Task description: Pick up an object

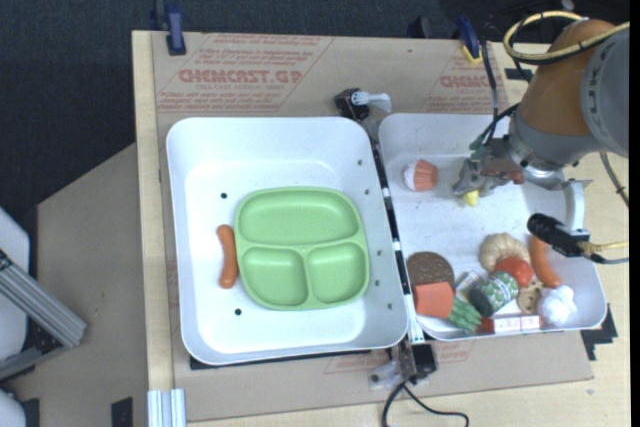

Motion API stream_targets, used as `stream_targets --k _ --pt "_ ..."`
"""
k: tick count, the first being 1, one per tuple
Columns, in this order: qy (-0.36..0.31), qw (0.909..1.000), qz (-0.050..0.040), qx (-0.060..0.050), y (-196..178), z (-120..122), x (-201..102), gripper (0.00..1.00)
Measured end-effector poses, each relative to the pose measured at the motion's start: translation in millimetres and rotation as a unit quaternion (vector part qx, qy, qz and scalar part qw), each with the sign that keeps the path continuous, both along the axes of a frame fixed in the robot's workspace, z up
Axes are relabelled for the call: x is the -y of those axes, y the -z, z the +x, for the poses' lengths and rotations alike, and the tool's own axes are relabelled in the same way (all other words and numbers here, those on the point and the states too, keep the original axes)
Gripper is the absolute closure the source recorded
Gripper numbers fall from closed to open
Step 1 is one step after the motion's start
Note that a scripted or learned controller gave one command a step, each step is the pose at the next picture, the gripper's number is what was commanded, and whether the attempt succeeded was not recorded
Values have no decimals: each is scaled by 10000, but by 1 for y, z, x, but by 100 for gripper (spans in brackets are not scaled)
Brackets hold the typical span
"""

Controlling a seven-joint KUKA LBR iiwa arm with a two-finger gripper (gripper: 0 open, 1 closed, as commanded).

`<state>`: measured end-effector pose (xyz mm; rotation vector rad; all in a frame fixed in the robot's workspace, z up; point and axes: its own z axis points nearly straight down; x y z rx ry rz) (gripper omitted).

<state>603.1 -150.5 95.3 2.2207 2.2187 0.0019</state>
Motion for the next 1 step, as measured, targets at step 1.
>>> stream_targets --k 1 --pt "-44 10000 8 40 -96 19 -70 100"
